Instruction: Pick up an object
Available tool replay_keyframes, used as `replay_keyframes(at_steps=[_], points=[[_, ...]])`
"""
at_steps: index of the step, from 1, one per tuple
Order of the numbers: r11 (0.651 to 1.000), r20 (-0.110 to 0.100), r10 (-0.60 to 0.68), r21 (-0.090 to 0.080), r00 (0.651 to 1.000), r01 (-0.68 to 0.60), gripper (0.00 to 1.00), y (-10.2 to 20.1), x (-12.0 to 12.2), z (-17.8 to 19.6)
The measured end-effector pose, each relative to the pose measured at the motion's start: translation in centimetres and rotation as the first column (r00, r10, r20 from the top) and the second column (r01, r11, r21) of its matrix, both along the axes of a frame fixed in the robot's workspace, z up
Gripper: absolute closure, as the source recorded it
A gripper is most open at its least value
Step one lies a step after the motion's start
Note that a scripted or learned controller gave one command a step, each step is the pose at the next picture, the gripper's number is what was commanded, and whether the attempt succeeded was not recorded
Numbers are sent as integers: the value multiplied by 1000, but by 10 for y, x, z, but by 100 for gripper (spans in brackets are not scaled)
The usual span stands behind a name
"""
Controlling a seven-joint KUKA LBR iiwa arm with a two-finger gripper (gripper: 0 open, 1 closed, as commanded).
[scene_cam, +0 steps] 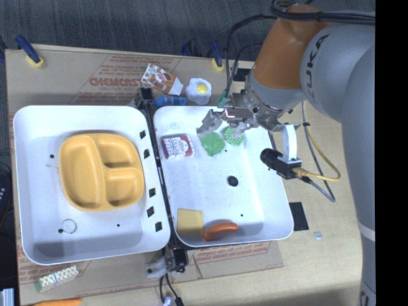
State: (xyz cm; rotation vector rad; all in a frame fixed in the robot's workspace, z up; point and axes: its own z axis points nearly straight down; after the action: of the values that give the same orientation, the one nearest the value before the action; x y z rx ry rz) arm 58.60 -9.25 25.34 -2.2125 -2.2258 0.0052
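A fixed camera looked down at a slant on a bench carrying two shallow white bins side by side.

The left bin (25,171) held a yellow divided tray (102,169), lying flat near its middle, well apart from the arm and seemingly not in play.

Above the seam between the bins, outside both, lay a small printed packet (157,77), a blue item (169,100) and a white-and-yellow toy egg (199,89).

The right bin (274,215) held the likely candidates for picking. A small red-and-white packet (176,146) lay flat near its upper left. Just right of it sat a green leafy toy (213,145), with a paler green netted piece (236,138) close beside it. At the bin's near edge, a tan block (190,221) and an orange sausage-shaped toy (220,229) rested against the wall, probably awkward to reach there.

The grey arm with its orange band (287,50) reached in from the right. Its gripper (224,123) hung at the upper part of the right bin, directly over the green toys, which suggested one of them was the target. Whether the tool was spread or closed could not be told, and nothing was visibly held.
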Motion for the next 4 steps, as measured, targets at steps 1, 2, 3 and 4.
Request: replay_keyframes(at_steps=[1, 2, 3, 4], points=[[986, -3, -167, -1, 986, 167, 0, -4, 14, -119], [998, 5, -62, 2, 998, 62, 0, -43, 28, -158], [986, 4, 165, 0, 986, -165, 0, -23, 37, -161], [981, -1, 194, 2, 981, -194, 0, -3, 33, -162]])
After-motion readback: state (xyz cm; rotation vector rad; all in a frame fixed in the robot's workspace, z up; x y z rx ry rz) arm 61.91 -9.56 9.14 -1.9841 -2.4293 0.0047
